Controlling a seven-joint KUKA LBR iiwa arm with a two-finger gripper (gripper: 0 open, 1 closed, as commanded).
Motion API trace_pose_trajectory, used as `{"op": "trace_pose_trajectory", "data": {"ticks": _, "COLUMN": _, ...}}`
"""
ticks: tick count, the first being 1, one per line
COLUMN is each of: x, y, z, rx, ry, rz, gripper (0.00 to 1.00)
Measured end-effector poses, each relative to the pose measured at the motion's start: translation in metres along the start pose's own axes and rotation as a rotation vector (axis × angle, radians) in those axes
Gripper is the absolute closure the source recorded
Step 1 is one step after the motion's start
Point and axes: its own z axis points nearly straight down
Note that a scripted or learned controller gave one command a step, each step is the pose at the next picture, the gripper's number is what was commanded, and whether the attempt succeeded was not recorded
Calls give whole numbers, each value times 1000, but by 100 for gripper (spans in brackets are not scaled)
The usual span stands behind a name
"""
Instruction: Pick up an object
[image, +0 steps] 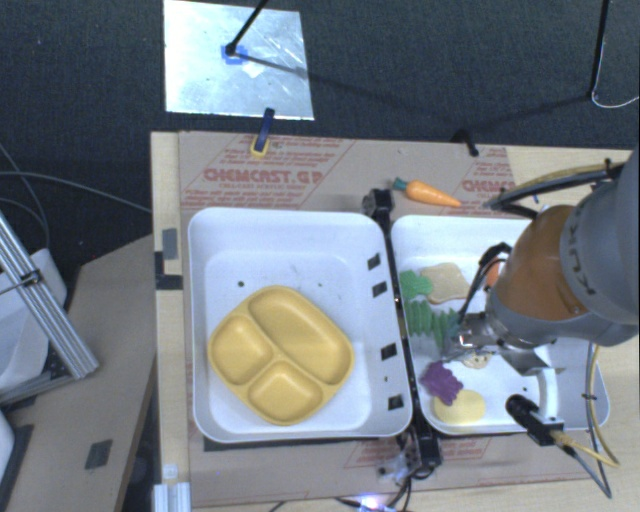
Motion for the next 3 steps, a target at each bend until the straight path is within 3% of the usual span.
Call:
{"op": "trace_pose_trajectory", "data": {"ticks": 1, "x": 64, "y": 85, "z": -108, "rx": -16, "ry": 1, "rz": -9, "gripper": 100}}
{"op": "trace_pose_trajectory", "data": {"ticks": 2, "x": 134, "y": -22, "z": -100, "rx": 8, "ry": 5, "rz": -6, "gripper": 100}}
{"op": "trace_pose_trajectory", "data": {"ticks": 3, "x": 177, "y": 50, "z": -101, "rx": -5, "ry": 2, "rz": -5, "gripper": 100}}
